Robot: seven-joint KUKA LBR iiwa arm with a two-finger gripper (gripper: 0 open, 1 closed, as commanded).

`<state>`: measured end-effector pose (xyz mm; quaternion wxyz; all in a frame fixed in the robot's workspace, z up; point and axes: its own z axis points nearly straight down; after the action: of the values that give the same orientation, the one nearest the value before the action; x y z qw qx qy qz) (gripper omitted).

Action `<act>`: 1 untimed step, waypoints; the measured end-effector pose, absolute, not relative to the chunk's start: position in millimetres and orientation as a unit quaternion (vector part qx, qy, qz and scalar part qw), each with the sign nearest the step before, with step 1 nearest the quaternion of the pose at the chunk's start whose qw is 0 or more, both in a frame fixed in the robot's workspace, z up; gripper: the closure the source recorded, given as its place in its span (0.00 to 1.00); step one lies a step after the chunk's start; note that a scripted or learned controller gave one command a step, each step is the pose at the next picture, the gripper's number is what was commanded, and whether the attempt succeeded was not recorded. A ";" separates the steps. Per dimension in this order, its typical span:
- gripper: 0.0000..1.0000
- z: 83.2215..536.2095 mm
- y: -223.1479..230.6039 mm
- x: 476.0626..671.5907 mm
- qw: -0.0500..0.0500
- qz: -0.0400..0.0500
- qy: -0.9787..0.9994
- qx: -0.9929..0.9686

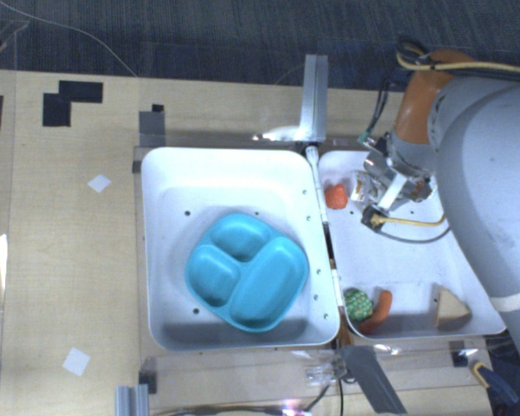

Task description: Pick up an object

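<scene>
My gripper hangs over the far left part of the right bin, seen from above. A small orange object lies just to its left, close to the wall between the bins. Near the bin's front edge lie a green ball, a red-orange sausage-shaped object touching it, and a tan wedge further right. I see nothing between the gripper's tips.
The left bin holds a blue three-compartment plate. The grey arm covers the right bin's right side. A yellow cable trails from the wrist over the bin floor. A metal post stands behind the dividing wall.
</scene>
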<state>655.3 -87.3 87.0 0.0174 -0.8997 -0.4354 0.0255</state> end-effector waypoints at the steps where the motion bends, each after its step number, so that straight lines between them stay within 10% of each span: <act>1: 1.00 185.5 -53.4 614.3 0.000 -0.001 -0.316 -0.949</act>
<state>614.3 -53.4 185.5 -0.0001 -0.9486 -0.3163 -0.0014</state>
